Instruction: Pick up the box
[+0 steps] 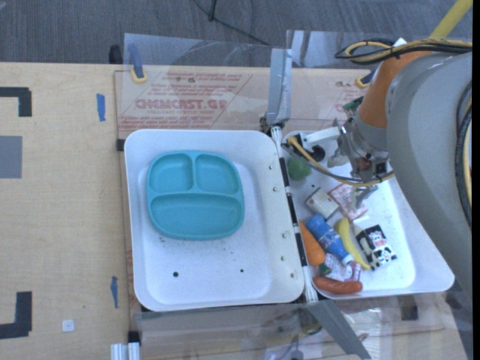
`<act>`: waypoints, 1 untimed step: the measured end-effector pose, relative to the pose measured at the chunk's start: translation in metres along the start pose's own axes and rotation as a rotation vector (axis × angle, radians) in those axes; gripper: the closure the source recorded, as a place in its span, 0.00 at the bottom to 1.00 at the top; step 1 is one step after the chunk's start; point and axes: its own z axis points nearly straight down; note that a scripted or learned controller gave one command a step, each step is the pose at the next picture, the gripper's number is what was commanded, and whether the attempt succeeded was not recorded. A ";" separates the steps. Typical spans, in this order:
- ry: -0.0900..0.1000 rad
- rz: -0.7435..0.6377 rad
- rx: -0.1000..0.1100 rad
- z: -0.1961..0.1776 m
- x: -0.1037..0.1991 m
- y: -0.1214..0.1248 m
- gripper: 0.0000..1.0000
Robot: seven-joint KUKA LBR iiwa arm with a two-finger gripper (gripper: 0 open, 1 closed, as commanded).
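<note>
Over in the right bin [420, 268] we've got a jumble of toy food, and the box [322, 201] we're after looks like the small pale carton lying flat near the middle, just left of a red-and-white packet [346, 196] and above the blue bottle [328, 238]. We'd guess it's light, thin card, stiff enough to pinch but easy to crush, so taking it across the short sides seems the safest bet. It's crowded, with a carrot [312, 246] and banana [348, 240] nearby. Our pincer [363, 193] hangs low over the packet, just right of the box; whether it's spread or clenched, we can't tell, and we see nothing gripped. Left bin [217, 283] holds a teal divided plate [195, 195].
</note>
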 end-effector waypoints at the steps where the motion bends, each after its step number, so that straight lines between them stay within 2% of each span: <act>1: 0.005 0.000 -0.007 -0.011 0.001 0.002 1.00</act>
